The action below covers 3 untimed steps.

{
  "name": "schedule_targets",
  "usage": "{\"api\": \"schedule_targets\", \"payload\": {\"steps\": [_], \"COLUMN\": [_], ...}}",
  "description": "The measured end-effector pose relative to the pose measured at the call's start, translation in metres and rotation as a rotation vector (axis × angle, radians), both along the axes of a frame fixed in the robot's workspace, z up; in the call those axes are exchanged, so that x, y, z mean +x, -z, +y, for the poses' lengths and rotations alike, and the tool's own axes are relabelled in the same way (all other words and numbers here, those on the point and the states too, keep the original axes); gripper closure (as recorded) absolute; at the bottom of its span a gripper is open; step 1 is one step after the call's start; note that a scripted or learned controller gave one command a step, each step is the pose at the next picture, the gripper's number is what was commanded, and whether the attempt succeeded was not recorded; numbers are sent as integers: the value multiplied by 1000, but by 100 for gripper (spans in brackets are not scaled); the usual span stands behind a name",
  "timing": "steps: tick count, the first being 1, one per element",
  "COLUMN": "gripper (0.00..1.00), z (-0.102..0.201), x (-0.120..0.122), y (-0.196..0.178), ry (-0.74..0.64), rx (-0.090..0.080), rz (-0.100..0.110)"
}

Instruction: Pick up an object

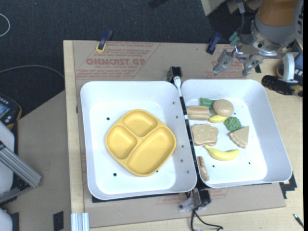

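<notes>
Above right bin (269, 105), metal gripper (236, 66), rounded toy foods (219, 124)

Board text: red "CHEMCAST G.P", printed on brown sheet (120, 61) behind left bin.
Repeat print: same red lettering ran near right bin, too faint to read.

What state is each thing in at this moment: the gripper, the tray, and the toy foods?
gripper: open, holding nothing, above the far rim of the right bin.
yellow divided tray: right way up in the left bin, compartments bare.
banana: lying flat in the right bin, untouched.
bread slice: lying flat.
broccoli: resting beside the sandwich wedge.
hot dog bun: lying on its side.
</notes>
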<state>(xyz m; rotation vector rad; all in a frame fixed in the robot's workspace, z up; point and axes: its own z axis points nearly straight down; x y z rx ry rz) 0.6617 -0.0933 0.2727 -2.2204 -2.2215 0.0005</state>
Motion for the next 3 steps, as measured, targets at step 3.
{"api": "schedule_targets", "payload": {"steps": [3], "gripper": [100], "z": [155], "x": [-40], "y": [55], "ry": [-8], "rx": [3], "rz": [4]}}
